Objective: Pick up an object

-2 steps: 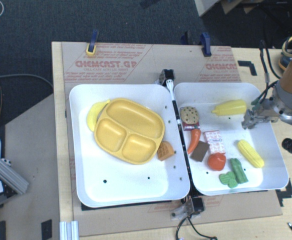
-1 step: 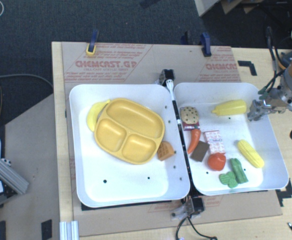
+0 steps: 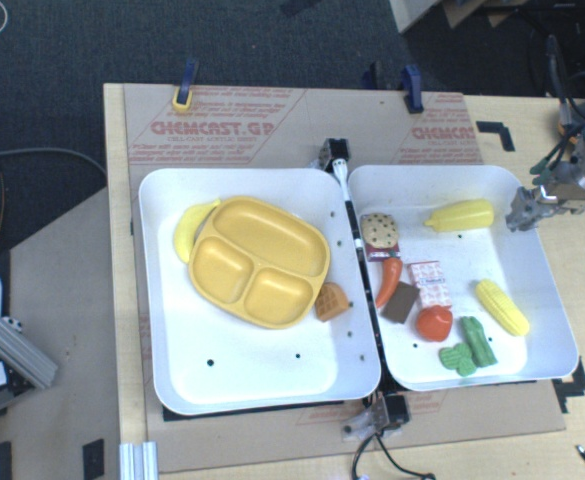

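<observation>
Yellow toy point(image 3: 461, 216), long axis running leftward, lies just left of the gripper point(image 3: 524, 216); the claw's state cannot be told.

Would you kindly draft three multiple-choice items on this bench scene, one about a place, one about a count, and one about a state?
1. Where does the yellow divided tray lie?
A. in the left bin
B. in the right bin
C. on the cardboard outside both bins

2. How many compartments does that tray have?
A. two
B. three
C. five

3. How does the pincer stand relative to the objects?
A. pressed on the tomato
B. lifting the divided tray
C. at the right bin's far right rim, touching none of them

Answers:
1 A, the tray rests on the left bin floor.
2 B, one long section and two smaller ones show.
3 C, it sits by the right bin rim, apart from the yellow pepper nearest it.
</observation>
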Action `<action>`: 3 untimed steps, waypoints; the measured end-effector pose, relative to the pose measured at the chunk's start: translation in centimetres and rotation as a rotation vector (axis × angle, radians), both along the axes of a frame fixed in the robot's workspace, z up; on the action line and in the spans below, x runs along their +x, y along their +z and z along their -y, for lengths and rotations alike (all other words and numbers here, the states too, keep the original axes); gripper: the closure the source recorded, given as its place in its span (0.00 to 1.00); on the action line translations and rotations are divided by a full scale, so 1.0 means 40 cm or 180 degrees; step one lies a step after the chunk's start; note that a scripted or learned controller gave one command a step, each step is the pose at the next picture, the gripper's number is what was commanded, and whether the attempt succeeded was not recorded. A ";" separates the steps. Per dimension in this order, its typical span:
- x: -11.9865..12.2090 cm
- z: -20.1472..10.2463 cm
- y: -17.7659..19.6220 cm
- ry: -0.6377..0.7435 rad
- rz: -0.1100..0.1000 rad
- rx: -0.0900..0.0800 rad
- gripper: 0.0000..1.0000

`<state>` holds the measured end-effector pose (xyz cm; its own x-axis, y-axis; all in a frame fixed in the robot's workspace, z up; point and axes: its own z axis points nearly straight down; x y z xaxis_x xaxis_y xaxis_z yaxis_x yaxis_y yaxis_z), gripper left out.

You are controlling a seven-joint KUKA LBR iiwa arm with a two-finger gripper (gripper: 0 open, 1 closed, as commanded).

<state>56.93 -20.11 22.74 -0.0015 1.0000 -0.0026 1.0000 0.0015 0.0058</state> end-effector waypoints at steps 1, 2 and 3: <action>0.020 -0.143 0.021 0.0016 -0.0008 0.0012 1.00; 0.052 -0.284 0.035 0.0017 -0.0007 0.0011 1.00; 0.112 -0.412 0.011 0.0015 -0.0009 0.0013 1.00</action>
<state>61.42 -3.61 23.18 -0.0060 1.0000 0.0013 1.0000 0.0060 0.0028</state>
